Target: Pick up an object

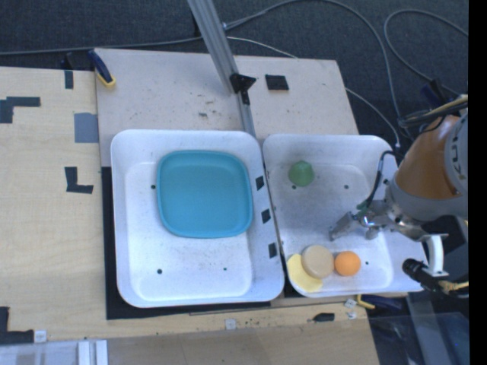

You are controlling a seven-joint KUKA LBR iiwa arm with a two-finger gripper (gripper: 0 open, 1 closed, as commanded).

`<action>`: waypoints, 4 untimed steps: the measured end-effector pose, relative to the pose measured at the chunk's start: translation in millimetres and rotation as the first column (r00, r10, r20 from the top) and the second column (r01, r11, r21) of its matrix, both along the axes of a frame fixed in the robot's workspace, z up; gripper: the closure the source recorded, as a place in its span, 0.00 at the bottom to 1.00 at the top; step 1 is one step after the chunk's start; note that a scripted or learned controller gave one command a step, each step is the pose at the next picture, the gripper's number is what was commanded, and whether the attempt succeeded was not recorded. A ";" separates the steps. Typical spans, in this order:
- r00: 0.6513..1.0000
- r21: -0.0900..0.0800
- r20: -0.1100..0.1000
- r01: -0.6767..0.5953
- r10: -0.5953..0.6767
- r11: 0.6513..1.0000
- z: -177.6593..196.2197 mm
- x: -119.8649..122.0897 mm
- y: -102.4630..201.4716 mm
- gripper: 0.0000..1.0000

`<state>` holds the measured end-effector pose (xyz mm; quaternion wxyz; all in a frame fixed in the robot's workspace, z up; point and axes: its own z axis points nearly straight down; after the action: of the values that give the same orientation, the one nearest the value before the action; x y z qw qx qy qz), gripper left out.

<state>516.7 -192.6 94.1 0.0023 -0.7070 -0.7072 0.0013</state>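
Orange ball (pixel 347 264), beige round disc (pixel 317 261) and yellow piece (pixel 298 275) cluster touching at lower right bin (pixel 327 147). Green ball (pixel 301 173) sits upper left in that bin. Jaws (pixel 344 226) hang apart above the bin floor, clasping nothing. Blue plate (pixel 204 193) fills left bin (pixel 133 204). Pale, scuffed worktop (pixel 167 90); no legible writing.

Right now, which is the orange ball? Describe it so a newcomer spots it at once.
Take the right bin, nearest the arm, and go to its front edge. There the orange ball sits right of a tan disc and yellow piece; it alone is round and bright orange.
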 end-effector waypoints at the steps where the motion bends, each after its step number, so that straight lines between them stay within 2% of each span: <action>1: 1.000 -0.001 0.004 -0.001 0.001 1.000 12.4 1.1 -0.1 1.00; 2: 1.000 -0.003 0.009 0.000 0.000 1.000 73.5 6.2 -3.1 1.00; 4: 1.000 -0.002 0.008 0.000 0.000 1.000 158.1 11.3 -6.4 1.00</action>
<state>527.9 -199.0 252.2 -0.0014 -0.7069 -0.7073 -0.0008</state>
